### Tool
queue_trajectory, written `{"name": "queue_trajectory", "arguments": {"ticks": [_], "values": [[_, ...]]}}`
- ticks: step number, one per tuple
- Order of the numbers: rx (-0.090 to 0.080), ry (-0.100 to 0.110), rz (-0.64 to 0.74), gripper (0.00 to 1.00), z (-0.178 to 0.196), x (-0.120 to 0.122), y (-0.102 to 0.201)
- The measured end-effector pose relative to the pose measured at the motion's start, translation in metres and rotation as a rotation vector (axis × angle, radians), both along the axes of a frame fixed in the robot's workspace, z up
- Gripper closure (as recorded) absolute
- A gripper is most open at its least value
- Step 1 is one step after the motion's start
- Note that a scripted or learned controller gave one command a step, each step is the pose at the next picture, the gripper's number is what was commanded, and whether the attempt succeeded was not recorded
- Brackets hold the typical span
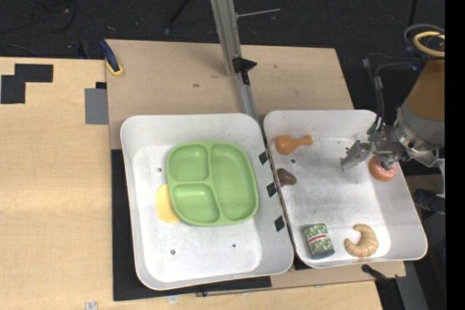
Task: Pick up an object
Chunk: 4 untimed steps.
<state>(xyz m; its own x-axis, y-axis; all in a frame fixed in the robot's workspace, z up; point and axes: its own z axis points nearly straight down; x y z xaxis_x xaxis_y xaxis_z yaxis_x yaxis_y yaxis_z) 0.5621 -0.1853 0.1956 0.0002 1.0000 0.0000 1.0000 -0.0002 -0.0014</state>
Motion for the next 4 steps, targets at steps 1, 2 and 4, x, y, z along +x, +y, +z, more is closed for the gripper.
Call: {"name": "queue_trajectory", "arguments": {"ticks": [1, 2, 4], "values": [[0.002, 0.006, 0.001, 0.00, -0.044, -0.002, 0.003], [0.002, 0.006, 0.000, 0.00, -0.087, -0.004, 0.003], [-0.017, -0.021, -0.003, 1.00, -0.089, 0.001, -0.003]]}}
